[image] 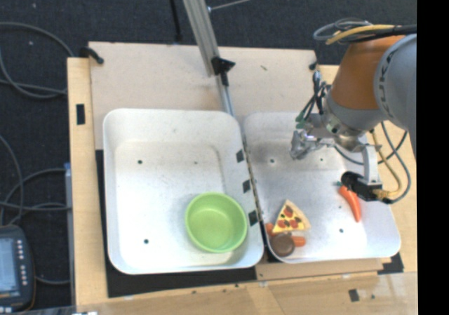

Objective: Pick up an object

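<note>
The metal two-finger gripper (303, 144) hangs over the right shallow white bin (379, 236) — its jaws' state I cannot tell — while the plastic pizza-slice toy (290, 217) lies at the bin's near-left corner.

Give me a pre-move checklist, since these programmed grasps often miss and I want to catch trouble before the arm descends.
1. Gripper hangs above the right white bin: ok.
2. Gripper open for a grasp: cannot tell.
3. Gripper carries nothing: cannot tell.
4. Target under the gripper: not ok; bare floor there. The triangular pizza slice toy, brown round piece and orange carrot toy lie nearer the camera.
5. Round green plastic bowl sits apart in the left white bin: ok.
</note>
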Tool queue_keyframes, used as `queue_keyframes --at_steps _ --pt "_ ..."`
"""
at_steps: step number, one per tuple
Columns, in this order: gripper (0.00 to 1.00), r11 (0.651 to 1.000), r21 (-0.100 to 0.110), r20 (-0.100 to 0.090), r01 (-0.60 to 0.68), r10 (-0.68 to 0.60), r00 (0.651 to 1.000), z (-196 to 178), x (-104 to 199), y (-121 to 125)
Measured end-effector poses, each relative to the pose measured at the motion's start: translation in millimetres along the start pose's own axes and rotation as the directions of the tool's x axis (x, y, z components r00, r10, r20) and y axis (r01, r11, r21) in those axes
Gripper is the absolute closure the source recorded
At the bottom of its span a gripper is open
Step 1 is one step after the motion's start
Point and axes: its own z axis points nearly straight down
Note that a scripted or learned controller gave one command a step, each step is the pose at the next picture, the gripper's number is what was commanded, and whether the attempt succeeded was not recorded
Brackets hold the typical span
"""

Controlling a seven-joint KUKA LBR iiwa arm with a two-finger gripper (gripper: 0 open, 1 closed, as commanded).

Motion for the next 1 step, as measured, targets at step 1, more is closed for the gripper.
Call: queue_keyframes --at_steps 1 --pt "1.0 1.0 -0.003 0.001 0.003 -0.003 1.0 -63.0 -5.6 -2.3"
